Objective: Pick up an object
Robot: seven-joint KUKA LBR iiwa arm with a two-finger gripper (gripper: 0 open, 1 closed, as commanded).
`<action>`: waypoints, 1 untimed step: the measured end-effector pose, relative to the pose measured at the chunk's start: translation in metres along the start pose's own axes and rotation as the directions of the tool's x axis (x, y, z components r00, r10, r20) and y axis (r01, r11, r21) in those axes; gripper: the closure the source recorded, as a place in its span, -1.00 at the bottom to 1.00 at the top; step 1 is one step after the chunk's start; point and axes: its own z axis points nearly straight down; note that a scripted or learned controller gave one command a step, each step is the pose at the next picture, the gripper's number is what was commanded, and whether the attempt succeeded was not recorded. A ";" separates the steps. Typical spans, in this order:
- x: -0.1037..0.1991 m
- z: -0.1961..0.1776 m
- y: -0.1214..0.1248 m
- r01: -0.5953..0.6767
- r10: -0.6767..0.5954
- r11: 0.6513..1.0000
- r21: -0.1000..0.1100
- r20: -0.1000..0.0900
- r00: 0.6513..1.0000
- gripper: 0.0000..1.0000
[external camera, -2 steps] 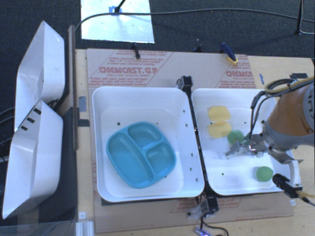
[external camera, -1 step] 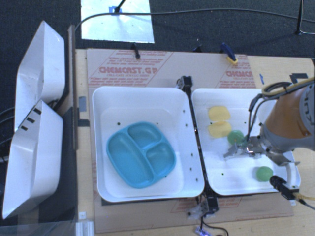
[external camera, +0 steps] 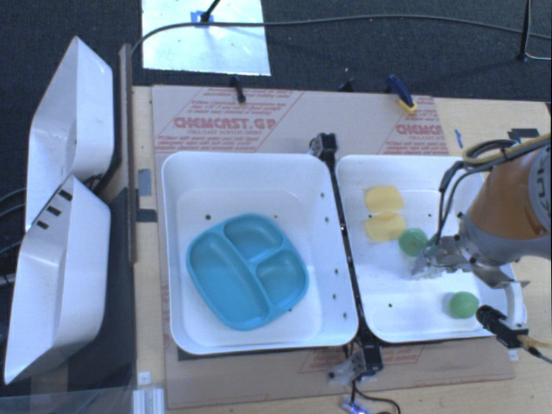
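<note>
In the right bin (external camera: 388,322) lie two pale yellow pieces, one (external camera: 383,199) behind the other (external camera: 385,227). A green ball (external camera: 412,241) rests just right of the nearer yellow piece. A second green ball (external camera: 462,304) lies near the bin's front right corner. My gripper (external camera: 427,264) reaches in from the right and hangs low over the bin floor, just in front of and to the right of the first green ball. The arm's grey wrist and orange band (external camera: 513,201) cover the bin's right side.
The left bin (external camera: 185,179) holds a blue divided plate (external camera: 248,270). A black divider (external camera: 345,240) runs between the two bins. Two spare white bins (external camera: 65,205) are stacked off the bench at the left. Cables loop by the arm's wrist.
</note>
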 end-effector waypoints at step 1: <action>-0.007 -0.058 -0.001 0.000 0.000 1.000 -0.004 0.001 1.000 1.00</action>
